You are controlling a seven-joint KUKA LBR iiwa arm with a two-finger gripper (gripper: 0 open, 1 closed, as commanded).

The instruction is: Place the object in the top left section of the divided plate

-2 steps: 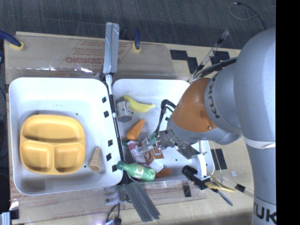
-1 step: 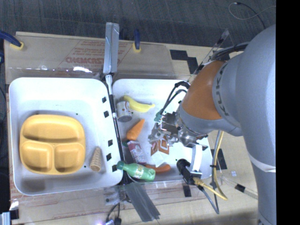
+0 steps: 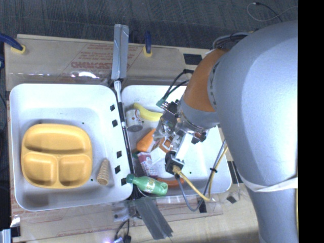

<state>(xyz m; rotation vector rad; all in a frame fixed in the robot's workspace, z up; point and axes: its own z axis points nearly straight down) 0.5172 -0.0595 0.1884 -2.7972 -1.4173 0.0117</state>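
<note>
Green bottle (image 3: 148, 184) lies nearest, against the right bin's (image 3: 217, 178) front rim, with a small packet (image 3: 145, 162) just behind it. Above this clutter hangs the gripper (image 3: 169, 138); whether it has anything in its grasp cannot be told. An orange piece (image 3: 145, 142) sits just beside it, a banana (image 3: 148, 114) farther back. A good pick likely means singling out one item and lifting straight up, clear of the dividing wall. Across it, the yellow divided plate (image 3: 56, 155) has open room around, a cone (image 3: 104, 172) beside it.
</note>
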